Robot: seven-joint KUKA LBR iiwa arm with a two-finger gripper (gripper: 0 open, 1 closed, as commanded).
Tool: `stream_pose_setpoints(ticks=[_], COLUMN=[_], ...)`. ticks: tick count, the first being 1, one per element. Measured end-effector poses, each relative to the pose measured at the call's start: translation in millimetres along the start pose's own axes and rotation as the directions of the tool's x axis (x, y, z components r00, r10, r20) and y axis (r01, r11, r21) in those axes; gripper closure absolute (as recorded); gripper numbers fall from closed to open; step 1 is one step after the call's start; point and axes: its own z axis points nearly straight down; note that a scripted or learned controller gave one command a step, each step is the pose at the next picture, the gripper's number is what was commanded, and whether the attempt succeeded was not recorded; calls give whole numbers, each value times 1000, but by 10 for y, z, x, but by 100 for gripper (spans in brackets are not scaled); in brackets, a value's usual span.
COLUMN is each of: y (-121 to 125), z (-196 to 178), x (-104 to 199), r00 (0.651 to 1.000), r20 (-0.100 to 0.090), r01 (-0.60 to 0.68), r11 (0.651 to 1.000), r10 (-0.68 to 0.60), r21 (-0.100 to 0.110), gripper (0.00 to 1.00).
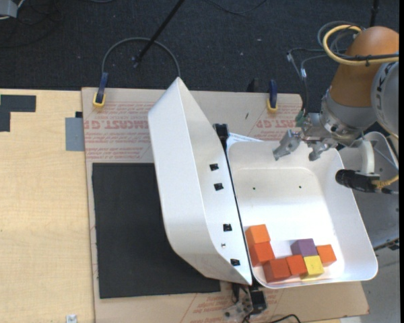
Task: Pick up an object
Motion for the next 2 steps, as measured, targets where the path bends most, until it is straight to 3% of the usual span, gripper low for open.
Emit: stream_pose_setpoints(ticks=[2], y=[0], z=[0], x=[0], r00=[1000], r20=[0], r01=[0], r11=[1000], r10=[0], r21=[0], gripper=[0])
